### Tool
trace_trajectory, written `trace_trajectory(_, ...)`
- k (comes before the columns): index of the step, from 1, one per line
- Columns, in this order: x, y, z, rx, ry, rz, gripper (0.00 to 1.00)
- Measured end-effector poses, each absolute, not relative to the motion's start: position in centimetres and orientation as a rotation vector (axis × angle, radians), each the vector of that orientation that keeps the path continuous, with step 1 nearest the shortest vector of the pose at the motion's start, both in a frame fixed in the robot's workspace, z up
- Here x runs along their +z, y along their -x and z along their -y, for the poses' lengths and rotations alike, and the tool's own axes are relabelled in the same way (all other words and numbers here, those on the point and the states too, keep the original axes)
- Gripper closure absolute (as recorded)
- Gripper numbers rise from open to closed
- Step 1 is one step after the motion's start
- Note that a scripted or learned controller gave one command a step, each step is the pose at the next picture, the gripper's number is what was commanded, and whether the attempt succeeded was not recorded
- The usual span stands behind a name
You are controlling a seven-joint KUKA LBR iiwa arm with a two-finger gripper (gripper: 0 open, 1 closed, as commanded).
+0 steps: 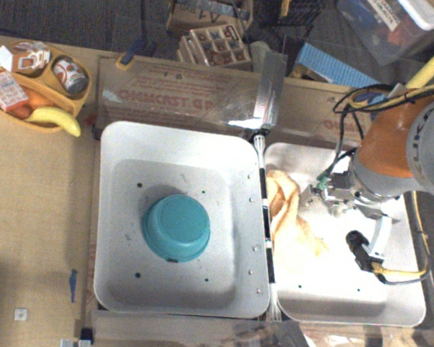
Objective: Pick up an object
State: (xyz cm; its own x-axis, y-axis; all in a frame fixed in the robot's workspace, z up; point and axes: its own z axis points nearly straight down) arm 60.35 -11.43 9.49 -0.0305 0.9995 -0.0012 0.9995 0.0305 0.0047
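The gripper (338, 198) hangs low over the right bin (408, 309), seen from above under the wrist, so I cannot tell whether the jaws are open or closed, and nothing shows between them. The likeliest thing to pick is the tan cloth (282, 202), which lies just beside the jaws on the side away from the arm, bunched against the bin wall next to the left bin (112, 195). Its long axis runs along that wall, crosswise to the line from jaws to cloth. One end points to the far rim and the other trails toward the near rim, with a paler flat patch spread closer to the jaws. The main risk, as I judge it, is that wall: a descent right at the cloth's thick fold could strike the rim, while one placed short would land on the thin patch and close on bare floor. Being limp, the cloth could also slide out of a shallow pinch as it lifts. Farther off, well beyond the wall, an upturned teal bowl (177, 227) sits mid-floor in the left bin; its smooth round dome looks too wide to grip.
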Motion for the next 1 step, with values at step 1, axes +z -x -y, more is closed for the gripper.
trace_trajectory(1,21.11,-62.64,15.82,0.001,-2.207,-2.232,0.00)
